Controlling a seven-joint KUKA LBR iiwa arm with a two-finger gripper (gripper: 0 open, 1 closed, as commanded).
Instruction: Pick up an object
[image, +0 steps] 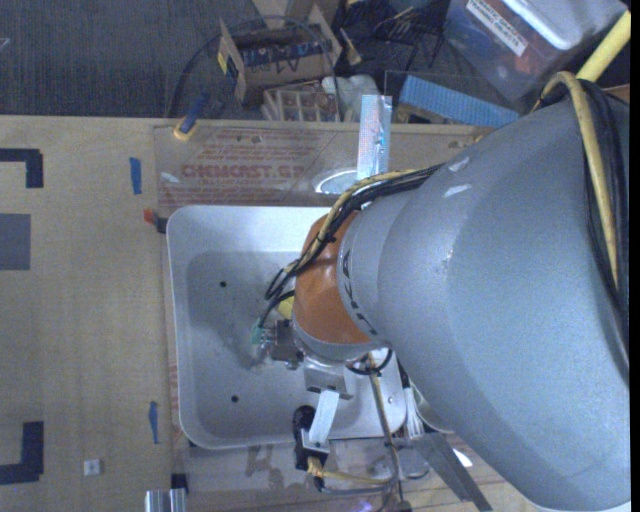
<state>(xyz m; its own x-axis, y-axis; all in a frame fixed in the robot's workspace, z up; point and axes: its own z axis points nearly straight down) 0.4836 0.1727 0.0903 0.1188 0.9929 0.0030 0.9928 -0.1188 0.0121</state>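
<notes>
The grey arm with its orange band reaches in from the right and hangs low over the left white bin. My gripper shows as a small dark and green part poking out from under the wrist, close to the bin floor near the bin's middle. The wrist hides whatever lies directly beneath it. I can make out no loose object on the bare part of the bin floor, apart from two small dark specks.
The arm's bulk covers the right bin and the right half of the view. Wooden bench surface with blue tape marks lies to the left. A clear plastic sheet and cluttered boxes sit behind the bin. Cables hang by the front rim.
</notes>
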